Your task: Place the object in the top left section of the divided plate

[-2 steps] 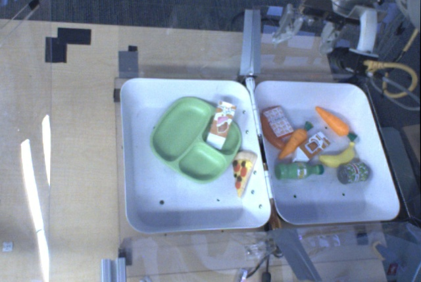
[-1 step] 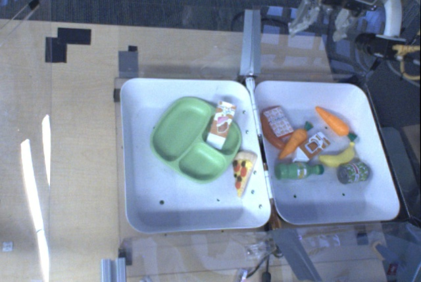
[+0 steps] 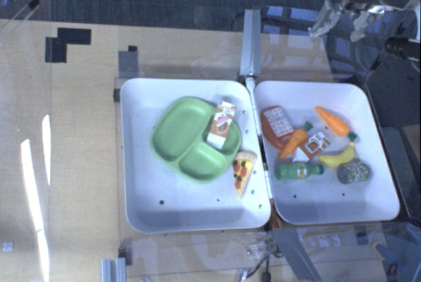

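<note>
A green divided plate lies in the left bin. A small white and brown carton rests on the plate's right-hand section, near its rim. A toy pizza slice lies on the bin floor just off the plate's lower right edge. My gripper hangs high at the upper right, beyond the far edge of the right bin. It is open, and nothing sits between its fingers.
The right bin holds several toys: a brown packet, two carrots, a small box, a banana, a green bottle and a can. A metal divider runs between the bins.
</note>
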Available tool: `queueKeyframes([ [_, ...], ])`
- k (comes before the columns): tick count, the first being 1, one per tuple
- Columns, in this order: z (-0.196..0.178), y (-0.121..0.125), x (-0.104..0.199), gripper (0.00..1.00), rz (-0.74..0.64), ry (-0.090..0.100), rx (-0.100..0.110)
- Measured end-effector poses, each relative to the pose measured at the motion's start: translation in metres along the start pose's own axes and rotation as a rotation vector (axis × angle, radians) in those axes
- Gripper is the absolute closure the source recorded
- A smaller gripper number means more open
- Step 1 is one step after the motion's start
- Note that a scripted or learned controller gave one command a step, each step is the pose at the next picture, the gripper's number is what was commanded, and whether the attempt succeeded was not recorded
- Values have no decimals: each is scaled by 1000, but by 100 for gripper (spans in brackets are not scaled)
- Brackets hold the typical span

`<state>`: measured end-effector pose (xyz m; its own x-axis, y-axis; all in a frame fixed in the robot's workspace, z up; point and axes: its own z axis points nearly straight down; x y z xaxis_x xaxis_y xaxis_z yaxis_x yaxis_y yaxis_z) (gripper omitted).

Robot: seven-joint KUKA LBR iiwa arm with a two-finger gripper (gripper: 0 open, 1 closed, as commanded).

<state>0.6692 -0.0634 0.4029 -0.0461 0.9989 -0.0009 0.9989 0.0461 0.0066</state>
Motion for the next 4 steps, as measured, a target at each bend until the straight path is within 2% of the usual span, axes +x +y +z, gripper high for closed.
queueKeyframes([
  [1, 33, -2, -43, 0, -41, -1, 1],
  [2, -32, -4, -101, 0, -133, -3, -3],
  [3, -7, -6, -142, 0, -229, -2, -1],
  [4, -1, -5, -140, 0, -334, -3, -3],
])
